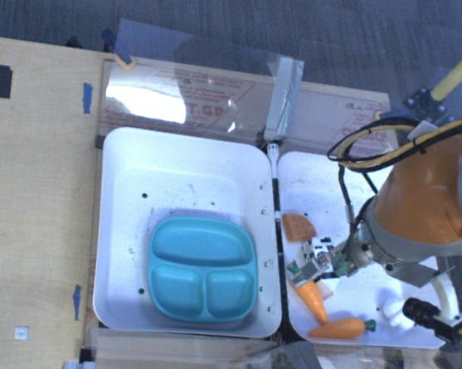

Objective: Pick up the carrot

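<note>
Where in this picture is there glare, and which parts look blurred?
Camera view: strong white glare lies on the clear plastic sheet behind the left bin; the gripper above the nearer carrot looks soft and smeared; the teal divided tray is evenly lit, casting little shadow.

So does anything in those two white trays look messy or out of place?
Nothing looks spilled or broken. The teal divided plate sits flat in the left bin. In the right bin, two carrots lie loose at angles to each other near an orange-brown piece, with the tool just above them.
</note>
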You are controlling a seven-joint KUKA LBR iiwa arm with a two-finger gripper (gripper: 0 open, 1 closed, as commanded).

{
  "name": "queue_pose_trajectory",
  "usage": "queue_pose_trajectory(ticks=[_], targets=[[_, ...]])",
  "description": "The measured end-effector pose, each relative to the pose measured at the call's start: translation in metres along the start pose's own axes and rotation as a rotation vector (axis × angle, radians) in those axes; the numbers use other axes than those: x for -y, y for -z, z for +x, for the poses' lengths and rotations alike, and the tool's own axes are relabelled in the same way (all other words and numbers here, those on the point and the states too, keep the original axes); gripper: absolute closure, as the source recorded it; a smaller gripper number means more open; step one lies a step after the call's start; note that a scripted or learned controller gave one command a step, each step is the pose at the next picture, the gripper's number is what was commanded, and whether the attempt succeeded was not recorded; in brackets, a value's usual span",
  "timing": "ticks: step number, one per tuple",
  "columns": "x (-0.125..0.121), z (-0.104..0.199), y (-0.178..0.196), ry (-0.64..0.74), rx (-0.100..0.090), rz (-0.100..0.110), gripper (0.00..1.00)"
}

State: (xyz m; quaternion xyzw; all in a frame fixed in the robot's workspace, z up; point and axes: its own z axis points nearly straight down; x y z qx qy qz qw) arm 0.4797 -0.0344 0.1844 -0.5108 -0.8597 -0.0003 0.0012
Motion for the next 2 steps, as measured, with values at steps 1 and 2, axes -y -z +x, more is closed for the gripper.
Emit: queue_pose_trajectory(ticks=[1,2], targets=[[0.0355,-0.07,-0.0964,0.174,0.011,-0.007,0.0],[0.035,-0.0694,-0.0964,0.175,0.01,-0.007,0.0]])
